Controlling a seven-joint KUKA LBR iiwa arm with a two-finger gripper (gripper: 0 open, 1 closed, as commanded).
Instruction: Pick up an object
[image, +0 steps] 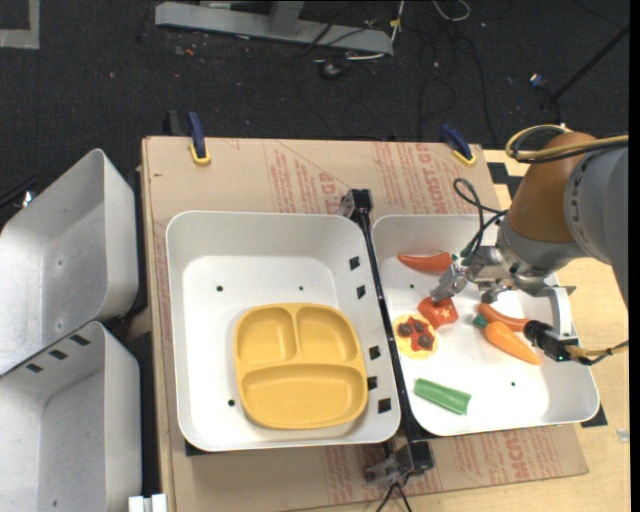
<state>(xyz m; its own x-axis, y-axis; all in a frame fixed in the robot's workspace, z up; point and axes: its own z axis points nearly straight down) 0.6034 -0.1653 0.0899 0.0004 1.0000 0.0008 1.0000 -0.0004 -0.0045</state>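
Note:
My gripper (465, 292) hangs low over the middle of the right bin (570, 400), open, with nothing between its fingers. Its left fingertip (441, 294) is right at the top edge of a small red block (439, 313). Left of that lies a yellow slice with dark red toppings (415, 336). A red-orange pepper (425, 261) rests behind the gripper. On its right lie an orange carrot (511, 343) and a second red-orange piece (500, 319). A green piece (441, 396) sits near the bin's front.
The left bin (200, 250) holds a yellow divided plate (298, 365). A black divider (380, 310) runs between the bins. Cables loop off the wrist (545, 215) toward the right bin's right rim. Two spare white bins (60, 300) stand off the bench at left.

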